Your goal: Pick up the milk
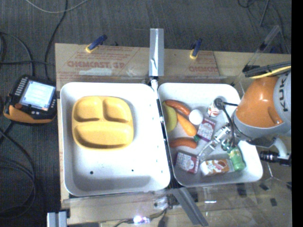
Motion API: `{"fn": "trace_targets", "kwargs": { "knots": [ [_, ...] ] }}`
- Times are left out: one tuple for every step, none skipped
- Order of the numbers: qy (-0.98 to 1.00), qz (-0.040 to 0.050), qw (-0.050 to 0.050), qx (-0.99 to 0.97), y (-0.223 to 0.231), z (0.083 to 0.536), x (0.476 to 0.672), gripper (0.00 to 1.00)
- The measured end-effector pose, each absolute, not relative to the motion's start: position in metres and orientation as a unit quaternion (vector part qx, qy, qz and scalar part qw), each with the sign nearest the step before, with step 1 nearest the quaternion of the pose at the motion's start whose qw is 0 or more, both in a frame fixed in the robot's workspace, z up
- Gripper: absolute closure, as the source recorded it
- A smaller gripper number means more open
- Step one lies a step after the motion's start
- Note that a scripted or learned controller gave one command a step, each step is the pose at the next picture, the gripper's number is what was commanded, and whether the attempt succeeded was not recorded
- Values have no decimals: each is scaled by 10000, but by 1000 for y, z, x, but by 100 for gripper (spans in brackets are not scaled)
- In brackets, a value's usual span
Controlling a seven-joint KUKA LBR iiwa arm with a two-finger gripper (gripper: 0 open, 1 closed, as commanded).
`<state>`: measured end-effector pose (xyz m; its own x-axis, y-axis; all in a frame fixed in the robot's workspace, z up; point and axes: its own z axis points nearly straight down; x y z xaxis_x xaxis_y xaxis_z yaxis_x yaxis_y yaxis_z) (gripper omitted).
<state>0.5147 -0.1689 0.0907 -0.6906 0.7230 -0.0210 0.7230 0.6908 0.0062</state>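
The right bin (246, 174) holds several toy foods. Two small purple-maroon cartons could be the milk: one (206, 129) near the middle, the other (186, 161) at the front left. I cannot read their labels. A white-and-orange carton (215, 166) lies at the front, and a small white bottle with a red label (214, 110) stands at the back. My gripper (218, 140) hangs low over the bin's middle right, between the upper purple carton and a green bottle (236, 160). Nothing is visibly held.
A sausage (176, 106), a carrot (185, 123), a yellow-green fruit (170, 119), a white egg (195, 116) and another sausage (183, 143) crowd the right bin's left half. The left bin (94, 174) carries a yellow compartment tray (102, 122). A pendant (32, 98) lies left of the bench.
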Motion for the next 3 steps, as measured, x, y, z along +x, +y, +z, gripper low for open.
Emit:
{"fn": "trace_targets", "kwargs": {
  "knots": [
    [8850, -8, -12, 4655, -173, 98, 614, 0],
    [9078, -16, -14, 4194, -164, 121, 570, 0],
    [8908, -7, 4, 4544, -205, 150, 627, 0]
  ]
}}
